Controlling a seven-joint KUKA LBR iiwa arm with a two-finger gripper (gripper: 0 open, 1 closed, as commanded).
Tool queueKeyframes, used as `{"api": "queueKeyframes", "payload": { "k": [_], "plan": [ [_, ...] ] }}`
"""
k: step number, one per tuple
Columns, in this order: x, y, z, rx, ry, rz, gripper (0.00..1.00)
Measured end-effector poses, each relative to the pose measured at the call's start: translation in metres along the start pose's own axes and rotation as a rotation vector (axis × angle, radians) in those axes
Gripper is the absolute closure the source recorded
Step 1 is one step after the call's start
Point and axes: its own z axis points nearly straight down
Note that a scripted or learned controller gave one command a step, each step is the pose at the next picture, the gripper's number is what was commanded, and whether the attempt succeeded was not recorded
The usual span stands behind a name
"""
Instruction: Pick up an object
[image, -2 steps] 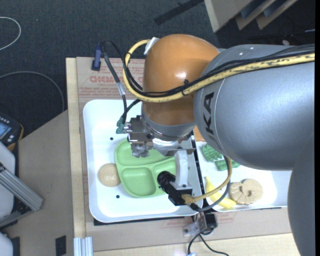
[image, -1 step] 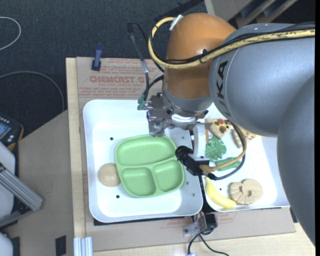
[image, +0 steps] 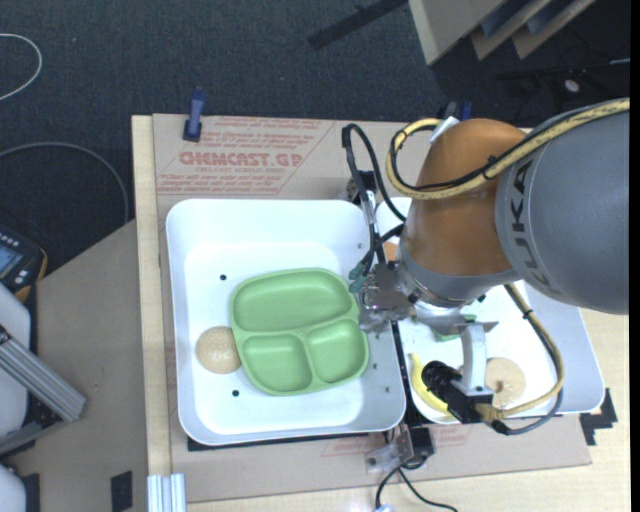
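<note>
grey arm (image: 560, 200) reaching left, wrist bent down

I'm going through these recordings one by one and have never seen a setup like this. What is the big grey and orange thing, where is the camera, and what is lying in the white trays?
The big shape is a robot arm, grey with an orange band, reaching in from the right. The one camera is fixed above the bench and looks down at a slant.

Two shallow white bins sit side by side. The left bin holds a green divided plate with three compartments, and a small tan round object touching its left edge. In the right bin, partly under the arm, lie another tan round object and something yellow.

The gripper is over the bins' shared edge, by the plate's right rim. I cannot tell whether it grips anything.
</note>
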Motion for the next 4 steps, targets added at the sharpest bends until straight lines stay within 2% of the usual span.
{"api": "queueKeyframes", "payload": {
  "k": [1,2,3,4],
  "plan": [
    [-0.066,0.004,-0.1,-0.023,0.002,-0.002,1.0],
    [-0.121,0.003,0.024,0.0,0.002,-0.002,1.0],
    [-0.117,0.005,0.007,-0.014,0.002,-0.009,1.0],
    [-0.117,0.006,-0.003,-0.016,0.002,-0.008,1.0]
  ]
}}
